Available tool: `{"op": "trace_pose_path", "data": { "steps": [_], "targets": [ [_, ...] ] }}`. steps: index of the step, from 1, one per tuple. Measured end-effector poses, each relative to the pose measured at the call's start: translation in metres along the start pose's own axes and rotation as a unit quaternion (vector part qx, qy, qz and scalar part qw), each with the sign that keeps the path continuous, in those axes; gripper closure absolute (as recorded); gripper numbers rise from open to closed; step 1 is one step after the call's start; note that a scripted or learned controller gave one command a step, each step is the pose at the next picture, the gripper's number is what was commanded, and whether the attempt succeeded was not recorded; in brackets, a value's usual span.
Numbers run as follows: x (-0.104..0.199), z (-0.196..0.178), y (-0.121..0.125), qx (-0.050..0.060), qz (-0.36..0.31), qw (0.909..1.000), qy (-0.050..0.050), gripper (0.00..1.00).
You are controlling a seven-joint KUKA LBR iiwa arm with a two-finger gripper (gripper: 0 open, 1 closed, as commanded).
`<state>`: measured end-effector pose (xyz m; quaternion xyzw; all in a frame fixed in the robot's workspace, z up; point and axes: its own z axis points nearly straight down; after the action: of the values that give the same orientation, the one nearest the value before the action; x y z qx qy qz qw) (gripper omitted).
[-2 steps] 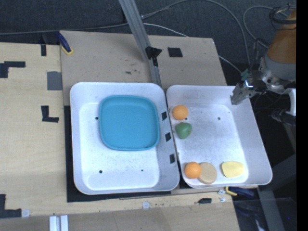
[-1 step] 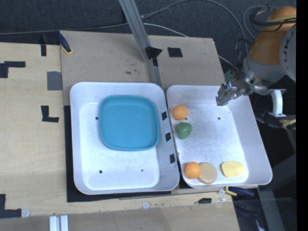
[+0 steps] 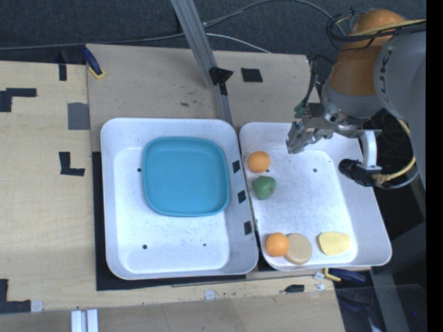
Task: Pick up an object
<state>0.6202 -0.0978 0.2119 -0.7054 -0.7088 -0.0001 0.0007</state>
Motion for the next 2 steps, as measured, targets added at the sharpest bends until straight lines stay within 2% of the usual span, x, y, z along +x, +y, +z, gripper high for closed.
{"op": "trace_pose_path", "data": {
  "steps": [1, 2],
  "targets": [
    [0.049, -0.012, 0.002, 0.000, 0.000, 1.0000, 0.000, 1.00],
    [0.107, -0.004, 0.007, 0.000, 0.000, 1.0000, 0.000, 1.00]
  ]
}}
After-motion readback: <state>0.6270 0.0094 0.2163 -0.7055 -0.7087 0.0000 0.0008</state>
